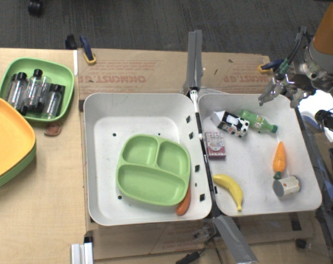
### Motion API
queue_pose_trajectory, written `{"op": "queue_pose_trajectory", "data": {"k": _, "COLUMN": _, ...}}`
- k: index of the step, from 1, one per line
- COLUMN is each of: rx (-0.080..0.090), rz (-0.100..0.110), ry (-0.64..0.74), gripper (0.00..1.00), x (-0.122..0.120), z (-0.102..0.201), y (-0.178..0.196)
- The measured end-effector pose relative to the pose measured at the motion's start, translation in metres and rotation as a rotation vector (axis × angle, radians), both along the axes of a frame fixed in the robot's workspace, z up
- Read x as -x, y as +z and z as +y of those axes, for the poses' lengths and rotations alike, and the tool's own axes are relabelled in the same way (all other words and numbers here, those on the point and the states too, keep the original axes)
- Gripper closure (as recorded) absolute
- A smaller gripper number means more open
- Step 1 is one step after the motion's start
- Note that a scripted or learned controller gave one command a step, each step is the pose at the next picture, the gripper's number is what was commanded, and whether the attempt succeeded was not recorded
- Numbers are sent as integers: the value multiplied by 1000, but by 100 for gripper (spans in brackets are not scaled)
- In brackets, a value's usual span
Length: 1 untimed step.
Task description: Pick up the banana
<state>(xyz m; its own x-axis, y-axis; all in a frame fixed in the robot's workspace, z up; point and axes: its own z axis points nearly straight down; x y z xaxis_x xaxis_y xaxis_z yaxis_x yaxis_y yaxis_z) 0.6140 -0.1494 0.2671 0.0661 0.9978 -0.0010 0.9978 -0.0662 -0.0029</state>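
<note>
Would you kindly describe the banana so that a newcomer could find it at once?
Look in the right white bin, at its front left corner beside the divider. The banana lies there alone, below the small card box. It is the only yellow, curved thing; the carrot nearby is orange and straight.

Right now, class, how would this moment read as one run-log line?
task: pick up banana | banana: lying in right bin, front-left, untouched | gripper: above the bin's far edge, away from banana | status: not grasped
</note>
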Motion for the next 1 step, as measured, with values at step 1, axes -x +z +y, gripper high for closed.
{"op": "queue_pose_trajectory", "data": {"k": 1, "rx": 1, "rz": -2, "ry": 47, "gripper": 0, "x": -45, "z": -4, "y": -34}}
